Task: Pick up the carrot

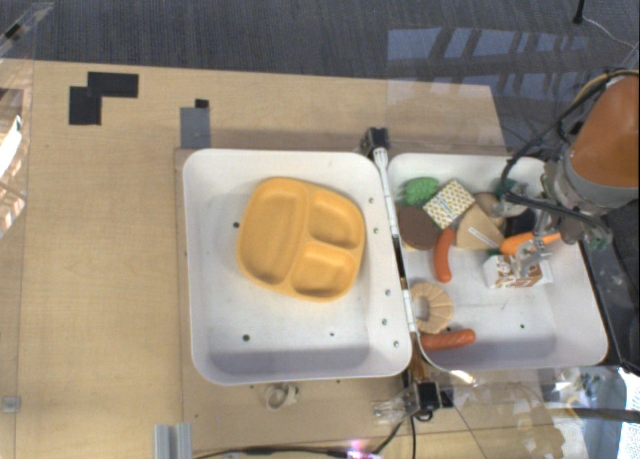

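- Carrot (517,243): small, bright orange, lying roughly crosswise in the right bin (565,332), towards that bin's right edge and about halfway between its far and near edges.
- Gripper (541,238): low over the right bin, right at the carrot's right end, seemingly touching it. Cannot tell how far open, nor whether anything is grasped; dark cables and metal parts crowd the spot.
- Arm (605,147): grey with an orange band, reaching in over the right bin's far right corner.
- Small printed packet (515,272): just nearward of the carrot, beside the gripper.
- Pale tan wedge (480,232): just left of the carrot, near the middle of the right bin.
- Checkered packet (448,203) and green lump (420,189): side by side near the right bin's far left corner.
- Brown disc (418,230): against the right bin's left edge, just nearward of the green lump.
- Reddish sausage (443,259): lengthwise, between the brown disc and a tan ring (433,307).
- Second sausage (448,339): crosswise near the right bin's near left corner, just nearward of the tan ring.
- Yellow divided plate (300,237): flat in the middle of the left bin (225,352), well apart from the carrot.
- Both bins: side by side on the bench (100,297), edges touching.
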`<action>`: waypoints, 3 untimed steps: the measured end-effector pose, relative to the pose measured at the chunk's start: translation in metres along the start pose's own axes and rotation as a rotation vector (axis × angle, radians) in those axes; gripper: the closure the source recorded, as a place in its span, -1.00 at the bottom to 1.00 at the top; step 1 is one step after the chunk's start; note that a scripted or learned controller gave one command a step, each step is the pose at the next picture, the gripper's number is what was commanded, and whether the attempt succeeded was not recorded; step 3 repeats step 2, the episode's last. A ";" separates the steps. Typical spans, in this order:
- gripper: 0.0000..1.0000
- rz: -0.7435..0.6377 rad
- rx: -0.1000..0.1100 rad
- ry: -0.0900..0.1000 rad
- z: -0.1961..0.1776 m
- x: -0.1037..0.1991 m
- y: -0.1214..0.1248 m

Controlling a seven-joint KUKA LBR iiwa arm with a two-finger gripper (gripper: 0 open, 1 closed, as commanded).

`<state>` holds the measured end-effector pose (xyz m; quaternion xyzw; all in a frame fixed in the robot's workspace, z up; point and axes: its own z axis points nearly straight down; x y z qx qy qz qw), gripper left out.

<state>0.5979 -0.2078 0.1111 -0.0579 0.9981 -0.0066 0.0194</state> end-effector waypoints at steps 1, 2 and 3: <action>-1.00 0.110 0.001 0.003 0.000 -0.007 -0.004; -1.00 0.249 0.005 0.000 0.000 -0.008 -0.006; -1.00 0.249 0.005 0.000 0.000 -0.008 -0.006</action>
